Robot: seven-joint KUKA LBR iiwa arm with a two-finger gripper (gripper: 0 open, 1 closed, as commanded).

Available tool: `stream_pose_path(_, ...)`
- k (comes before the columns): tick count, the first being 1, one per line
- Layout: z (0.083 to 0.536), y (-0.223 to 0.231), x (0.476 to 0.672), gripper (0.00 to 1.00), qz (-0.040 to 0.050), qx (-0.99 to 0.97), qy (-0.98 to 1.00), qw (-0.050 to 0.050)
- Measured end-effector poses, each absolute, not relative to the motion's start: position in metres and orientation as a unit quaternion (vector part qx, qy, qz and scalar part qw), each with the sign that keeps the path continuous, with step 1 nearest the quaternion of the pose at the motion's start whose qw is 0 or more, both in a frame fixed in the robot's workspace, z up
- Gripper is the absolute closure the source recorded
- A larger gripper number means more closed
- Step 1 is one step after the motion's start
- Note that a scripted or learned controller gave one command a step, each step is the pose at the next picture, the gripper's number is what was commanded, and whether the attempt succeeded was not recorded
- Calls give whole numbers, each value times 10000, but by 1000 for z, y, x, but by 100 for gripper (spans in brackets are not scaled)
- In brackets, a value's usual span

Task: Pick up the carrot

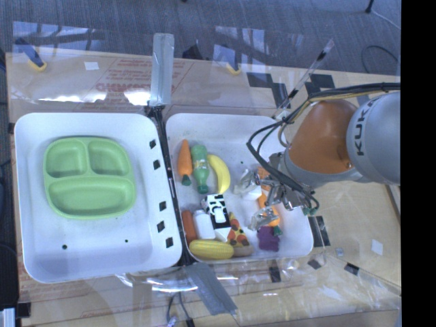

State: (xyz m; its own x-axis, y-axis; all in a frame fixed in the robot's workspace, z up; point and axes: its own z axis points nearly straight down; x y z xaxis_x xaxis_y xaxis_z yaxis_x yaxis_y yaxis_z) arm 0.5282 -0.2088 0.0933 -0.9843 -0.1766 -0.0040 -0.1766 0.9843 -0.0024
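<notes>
The carrot (184, 161) is orange and tapered. It lies lengthwise near the left wall of the right bin (204, 120), beside a green bottle (199, 169). My gripper (270, 206) hangs low over the right side of that bin, well to the right of the carrot and apart from it. Small orange pieces (263, 195) show right around the gripper, and I cannot make out what they are. The grey arm with its orange band (320, 142) reaches in from the right.
The right bin also holds a yellow banana (220, 172), a yellow piece (211, 249) at the front, a purple item (268, 239), a red-orange piece (189, 223) and a black-and-white box (216, 210). A green divided plate (88, 177) lies in the left bin (41, 251).
</notes>
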Motion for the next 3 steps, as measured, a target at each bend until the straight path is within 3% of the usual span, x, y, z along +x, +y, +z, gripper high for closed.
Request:
stream_pose_path(1,104,-206,530,100,-11,-938,9956,28)
stream_pose_path(2,103,-206,530,0,-8,-941,9956,25)
stream_pose_path(3,114,-203,532,100,-10,-987,9951,37)
